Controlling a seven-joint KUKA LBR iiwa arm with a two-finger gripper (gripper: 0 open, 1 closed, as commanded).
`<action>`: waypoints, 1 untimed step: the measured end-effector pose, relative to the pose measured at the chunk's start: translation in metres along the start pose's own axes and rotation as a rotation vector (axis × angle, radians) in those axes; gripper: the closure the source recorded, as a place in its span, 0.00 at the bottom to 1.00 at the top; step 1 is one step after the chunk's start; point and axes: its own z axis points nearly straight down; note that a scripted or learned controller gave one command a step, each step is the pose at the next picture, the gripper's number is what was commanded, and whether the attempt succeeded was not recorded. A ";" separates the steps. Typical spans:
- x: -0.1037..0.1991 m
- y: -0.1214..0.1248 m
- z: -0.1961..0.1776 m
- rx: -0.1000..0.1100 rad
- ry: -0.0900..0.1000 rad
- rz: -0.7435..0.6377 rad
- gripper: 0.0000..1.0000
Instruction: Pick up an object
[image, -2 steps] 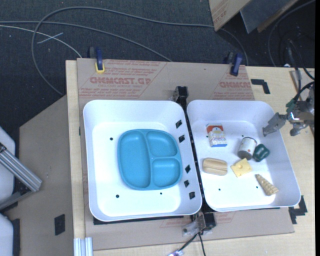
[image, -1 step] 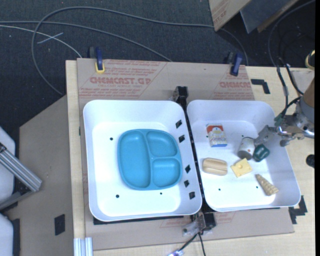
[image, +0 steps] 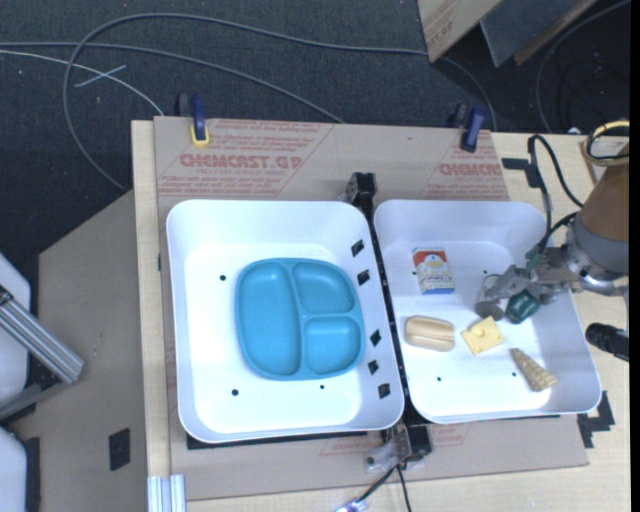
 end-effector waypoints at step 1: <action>-0.001 0.002 -0.015 -0.007 -0.004 -0.001 1.00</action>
